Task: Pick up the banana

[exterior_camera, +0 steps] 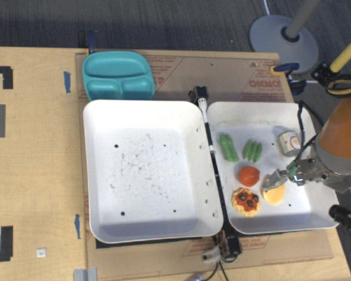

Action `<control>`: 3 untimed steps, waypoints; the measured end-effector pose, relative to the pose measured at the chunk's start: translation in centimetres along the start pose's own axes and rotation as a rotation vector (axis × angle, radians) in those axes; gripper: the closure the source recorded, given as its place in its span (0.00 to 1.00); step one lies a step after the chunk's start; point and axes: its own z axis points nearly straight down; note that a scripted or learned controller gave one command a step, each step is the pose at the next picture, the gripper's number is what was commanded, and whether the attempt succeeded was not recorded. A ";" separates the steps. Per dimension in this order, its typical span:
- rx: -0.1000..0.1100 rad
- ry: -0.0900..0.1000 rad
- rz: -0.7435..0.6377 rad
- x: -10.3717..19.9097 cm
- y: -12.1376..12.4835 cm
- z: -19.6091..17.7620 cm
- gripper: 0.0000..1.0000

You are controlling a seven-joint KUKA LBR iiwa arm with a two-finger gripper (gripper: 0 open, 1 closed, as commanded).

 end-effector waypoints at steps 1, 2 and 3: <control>-0.009 -0.003 -0.206 2.6 0.6 5.2 0.00; -0.011 -0.001 -0.207 2.7 0.7 4.1 1.00; -0.014 -0.002 -0.206 2.7 0.8 3.1 1.00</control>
